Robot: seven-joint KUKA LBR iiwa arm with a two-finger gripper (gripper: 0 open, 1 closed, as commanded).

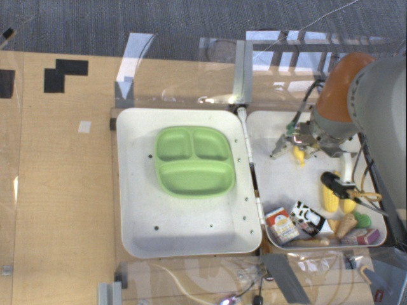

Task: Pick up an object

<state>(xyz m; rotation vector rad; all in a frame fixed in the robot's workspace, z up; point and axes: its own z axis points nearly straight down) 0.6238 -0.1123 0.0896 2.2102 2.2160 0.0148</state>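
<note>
Arm low over the right bin, its gripper (289, 143) at a small yellow piece.

The gripper sits in the upper part of the right bin (267, 189), with a small yellow object (298, 155) touching or just under it; whether that piece is truly caught I cannot tell. The other candidates lie heaped in the bin's lower right corner (probably slid there together): a corn cob (331, 199), a black-and-white toy (308, 216), a small printed box (282, 226). The left bin (133, 189) carries a green divided plate (194, 161).
</note>
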